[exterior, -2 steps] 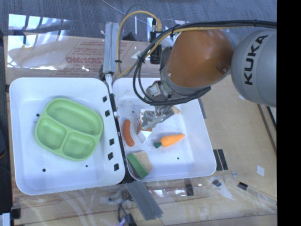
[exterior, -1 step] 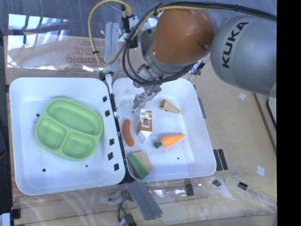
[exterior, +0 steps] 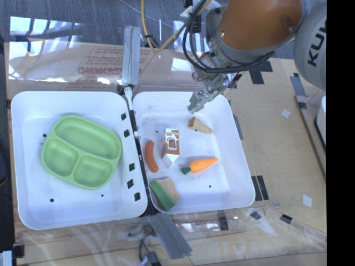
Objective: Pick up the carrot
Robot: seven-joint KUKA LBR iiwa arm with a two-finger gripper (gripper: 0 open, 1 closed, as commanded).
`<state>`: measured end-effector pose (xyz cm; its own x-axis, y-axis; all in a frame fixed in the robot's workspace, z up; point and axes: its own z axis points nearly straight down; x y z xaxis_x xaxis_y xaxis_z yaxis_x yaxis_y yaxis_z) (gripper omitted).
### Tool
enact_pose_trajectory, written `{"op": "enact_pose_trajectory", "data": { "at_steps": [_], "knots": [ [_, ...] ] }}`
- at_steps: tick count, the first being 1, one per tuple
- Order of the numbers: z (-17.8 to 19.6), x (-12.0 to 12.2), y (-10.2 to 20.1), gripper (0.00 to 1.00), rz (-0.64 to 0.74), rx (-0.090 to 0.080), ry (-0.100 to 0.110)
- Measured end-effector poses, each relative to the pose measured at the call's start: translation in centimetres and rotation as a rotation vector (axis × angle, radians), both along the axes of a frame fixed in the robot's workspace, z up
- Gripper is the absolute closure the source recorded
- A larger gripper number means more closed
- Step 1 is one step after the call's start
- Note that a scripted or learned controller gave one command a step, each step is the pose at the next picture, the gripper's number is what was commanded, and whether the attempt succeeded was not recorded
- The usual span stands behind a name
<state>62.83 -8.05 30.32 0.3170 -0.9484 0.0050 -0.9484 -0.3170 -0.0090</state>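
An orange carrot [exterior: 202, 164] with a green stem end lies in the right bin [exterior: 238, 170], toward its lower right, pointing right. My gripper [exterior: 198, 103] hangs over the bin's upper part, just above a tan wedge of food [exterior: 200, 126]. It is well above and slightly left of the carrot, with nothing held in view between its fingers.
The right bin also holds a red sausage [exterior: 151, 155], a small white and orange carton [exterior: 171, 146] and a sandwich with a green layer [exterior: 165, 193]. A green divided plate [exterior: 81, 151] sits in the left bin [exterior: 33, 204]. Cables hang above the wrist.
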Motion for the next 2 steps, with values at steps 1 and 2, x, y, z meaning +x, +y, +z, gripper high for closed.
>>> {"op": "enact_pose_trajectory", "data": {
  "at_steps": [1,2],
  "knots": [
    [0.9,-8.0,-3.8,1.00,-0.269,0.002,0.010],
    [-10.8,-14.5,-8.4,1.00,-0.231,0.006,0.020]
  ]
}}
